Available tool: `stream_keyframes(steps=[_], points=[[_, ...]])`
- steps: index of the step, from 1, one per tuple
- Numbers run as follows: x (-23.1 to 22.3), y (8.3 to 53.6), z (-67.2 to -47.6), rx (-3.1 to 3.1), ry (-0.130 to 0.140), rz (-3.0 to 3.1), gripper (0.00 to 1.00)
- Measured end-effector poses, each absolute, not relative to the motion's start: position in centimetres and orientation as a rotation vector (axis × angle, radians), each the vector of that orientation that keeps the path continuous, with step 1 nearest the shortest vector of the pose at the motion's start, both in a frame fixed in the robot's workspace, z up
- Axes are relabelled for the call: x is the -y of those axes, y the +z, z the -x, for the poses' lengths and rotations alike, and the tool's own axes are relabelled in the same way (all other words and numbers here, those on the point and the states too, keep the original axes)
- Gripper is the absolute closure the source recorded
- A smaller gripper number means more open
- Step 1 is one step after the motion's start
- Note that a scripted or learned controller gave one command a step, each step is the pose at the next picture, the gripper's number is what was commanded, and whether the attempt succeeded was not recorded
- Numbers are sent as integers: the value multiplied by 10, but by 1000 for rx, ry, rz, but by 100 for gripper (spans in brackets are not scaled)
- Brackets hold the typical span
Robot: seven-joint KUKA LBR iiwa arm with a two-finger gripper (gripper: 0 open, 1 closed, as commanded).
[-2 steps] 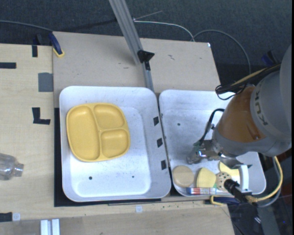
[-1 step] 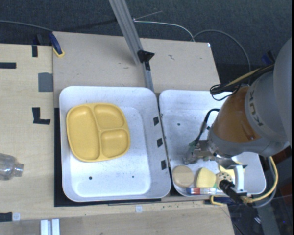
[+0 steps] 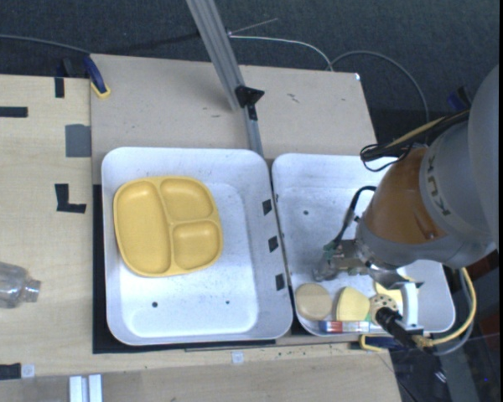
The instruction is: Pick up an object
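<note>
— Over on the right, what is the arm point(image 3: 436, 199) doing?

— It reaches in from the right edge and bends down into the right bin point(image 3: 318, 182). Its grey body and orange band cover much of that bin's right half. The gripper point(image 3: 339, 262) hangs low over the bin floor, near the middle of the bin.

— Are its fingers wide or narrow?

— I cannot tell. The wrist blocks most of them, and what shows is small and dark. Nothing is visibly between them.

— Where are the things it could pick?

— Two pale objects lie in the near part of the right bin. A tan rounded object point(image 3: 313, 301) sits just nearer than the gripper, close to the bin's near left corner. A cream-yellow object point(image 3: 351, 305) lies just to its right, touching or nearly touching it. Along the near wall beneath them lies a thin flat item with red marking point(image 3: 344, 327); it is too small to identify.

— And the left bin point(image 3: 184, 316)?

— It holds a yellow divided plate point(image 3: 168, 224) with three compartments, lying flat in the far left part of the bin.

— Anything outside the bins?

— A clear plastic bottle point(image 3: 7, 283) lies on its side on the wooden bench point(image 3: 33, 182) at the far left. A grey metal bar point(image 3: 218, 44) slants down from the far edge toward the gap between the bins.
</note>
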State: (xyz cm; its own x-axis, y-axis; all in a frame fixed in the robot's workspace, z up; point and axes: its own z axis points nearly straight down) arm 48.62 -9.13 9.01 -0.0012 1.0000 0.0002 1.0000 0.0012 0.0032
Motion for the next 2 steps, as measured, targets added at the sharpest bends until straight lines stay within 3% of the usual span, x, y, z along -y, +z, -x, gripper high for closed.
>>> stream_keyframes(steps=[2], points=[[91, 90, -486, -2220, 3, -2221, 100]])
